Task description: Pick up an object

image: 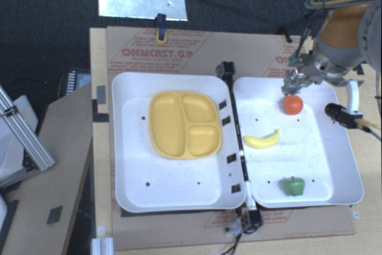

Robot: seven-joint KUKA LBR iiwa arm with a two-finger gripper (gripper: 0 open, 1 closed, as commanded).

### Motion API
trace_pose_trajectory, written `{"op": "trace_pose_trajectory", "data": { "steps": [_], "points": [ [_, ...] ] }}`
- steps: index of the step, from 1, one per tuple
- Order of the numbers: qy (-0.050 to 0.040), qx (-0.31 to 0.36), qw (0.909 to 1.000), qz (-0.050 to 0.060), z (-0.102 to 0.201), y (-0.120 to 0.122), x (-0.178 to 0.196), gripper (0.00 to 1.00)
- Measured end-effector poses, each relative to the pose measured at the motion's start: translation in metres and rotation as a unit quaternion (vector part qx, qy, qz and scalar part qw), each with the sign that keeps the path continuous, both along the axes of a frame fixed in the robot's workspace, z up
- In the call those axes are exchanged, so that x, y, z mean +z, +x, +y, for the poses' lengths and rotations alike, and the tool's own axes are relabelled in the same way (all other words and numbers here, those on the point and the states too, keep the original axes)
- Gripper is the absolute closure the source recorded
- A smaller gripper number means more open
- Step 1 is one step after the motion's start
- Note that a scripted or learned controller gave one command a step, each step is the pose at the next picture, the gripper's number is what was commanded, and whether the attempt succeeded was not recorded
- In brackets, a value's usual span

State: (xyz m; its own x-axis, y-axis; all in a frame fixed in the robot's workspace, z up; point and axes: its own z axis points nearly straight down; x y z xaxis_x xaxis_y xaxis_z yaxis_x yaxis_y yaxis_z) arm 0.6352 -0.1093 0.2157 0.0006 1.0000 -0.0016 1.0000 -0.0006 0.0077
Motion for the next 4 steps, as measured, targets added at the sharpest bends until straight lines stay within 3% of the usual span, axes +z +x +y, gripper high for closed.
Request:
{"op": "trace_pose_trajectory", "data": {
  "steps": [1,2,4],
  "points": [
    [0.0004,0.002,1.0000,0.001,0.000,0.001,0.033,1.00],
    [0.0015,0.005,1.0000,0.003,0.050,-0.013,0.039,1.00],
    [0.0017,0.005,1.0000,0.004,0.143,-0.039,0.009,1.00]
  ]
}}
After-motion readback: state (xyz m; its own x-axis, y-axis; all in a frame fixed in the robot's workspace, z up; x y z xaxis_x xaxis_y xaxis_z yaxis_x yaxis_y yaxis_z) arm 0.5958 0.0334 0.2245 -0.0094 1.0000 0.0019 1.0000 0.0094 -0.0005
